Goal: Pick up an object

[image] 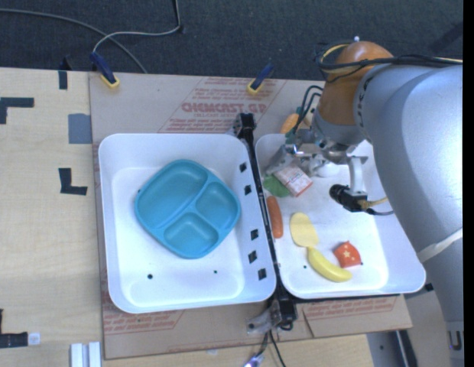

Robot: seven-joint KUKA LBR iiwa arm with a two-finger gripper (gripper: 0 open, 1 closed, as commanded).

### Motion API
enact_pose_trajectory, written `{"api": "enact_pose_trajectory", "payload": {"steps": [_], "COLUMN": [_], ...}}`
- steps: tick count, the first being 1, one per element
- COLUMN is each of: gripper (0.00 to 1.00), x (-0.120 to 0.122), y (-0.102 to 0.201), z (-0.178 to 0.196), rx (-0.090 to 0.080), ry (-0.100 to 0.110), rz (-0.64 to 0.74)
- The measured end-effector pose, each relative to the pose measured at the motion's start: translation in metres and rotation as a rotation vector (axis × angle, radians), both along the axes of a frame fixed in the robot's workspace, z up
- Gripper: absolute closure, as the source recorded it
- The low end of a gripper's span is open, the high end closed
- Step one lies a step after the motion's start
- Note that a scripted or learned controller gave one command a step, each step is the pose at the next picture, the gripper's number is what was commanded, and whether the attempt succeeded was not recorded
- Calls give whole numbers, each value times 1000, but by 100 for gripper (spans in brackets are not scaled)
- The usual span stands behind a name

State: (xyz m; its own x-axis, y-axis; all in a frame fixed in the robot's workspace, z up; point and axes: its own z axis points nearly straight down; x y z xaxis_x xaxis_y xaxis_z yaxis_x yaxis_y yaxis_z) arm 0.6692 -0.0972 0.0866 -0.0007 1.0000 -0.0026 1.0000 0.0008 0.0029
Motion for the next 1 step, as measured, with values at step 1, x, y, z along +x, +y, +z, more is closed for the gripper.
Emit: {"api": "enact_pose_trajectory", "payload": {"steps": [1], "gripper": [100], "x": [0], "y": [1], "z": [10], "rx": [0], "ry": [0], "rz": [1]}}
